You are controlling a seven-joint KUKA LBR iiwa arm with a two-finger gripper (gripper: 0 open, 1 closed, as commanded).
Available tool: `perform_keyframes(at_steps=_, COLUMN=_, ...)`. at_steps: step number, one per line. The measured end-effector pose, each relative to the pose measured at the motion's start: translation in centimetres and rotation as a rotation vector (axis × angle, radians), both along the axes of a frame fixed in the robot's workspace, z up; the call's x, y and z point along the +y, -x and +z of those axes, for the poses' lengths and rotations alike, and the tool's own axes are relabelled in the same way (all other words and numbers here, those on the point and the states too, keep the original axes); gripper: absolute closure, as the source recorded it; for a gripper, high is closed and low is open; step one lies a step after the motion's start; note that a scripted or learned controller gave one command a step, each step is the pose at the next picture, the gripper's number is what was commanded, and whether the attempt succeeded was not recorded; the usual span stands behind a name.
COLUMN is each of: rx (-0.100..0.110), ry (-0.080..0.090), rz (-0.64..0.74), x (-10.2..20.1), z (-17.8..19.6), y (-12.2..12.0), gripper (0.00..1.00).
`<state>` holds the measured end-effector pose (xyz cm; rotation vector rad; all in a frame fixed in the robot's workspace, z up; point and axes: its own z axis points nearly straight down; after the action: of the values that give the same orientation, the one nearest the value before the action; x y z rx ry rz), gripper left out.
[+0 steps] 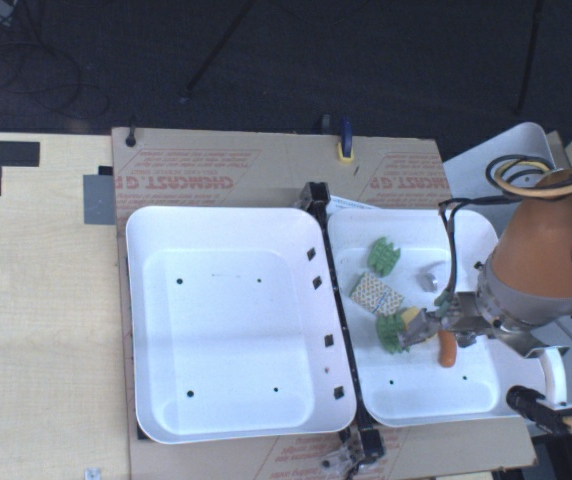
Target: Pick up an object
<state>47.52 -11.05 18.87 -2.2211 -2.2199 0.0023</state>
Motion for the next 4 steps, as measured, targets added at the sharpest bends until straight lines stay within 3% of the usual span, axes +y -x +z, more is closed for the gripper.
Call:
perform_keyframes(at_steps=1, rx=0.005, ry=-0.001, rz=-0.001, x=-3.5, z=-3.4, y=-0.1, gripper=0.00)
perform_keyframes(at_steps=2, rx=-0.003, ry=0.002, rz=0.000, x=-7.4, z=-3.1, y=-4.7, gripper=0.00)
perform_keyframes(at_steps=3, rx=-0.003, ry=-0.001, rz=0.000, x=-2.4, z=-9.7, y=-2.7, gripper=0.00)
perform_keyframes(at_steps=4, rx=-0.020, ry=0.004, rz=0.004, x=-2.9, z=6.2, y=-8.9, gripper=0.00)
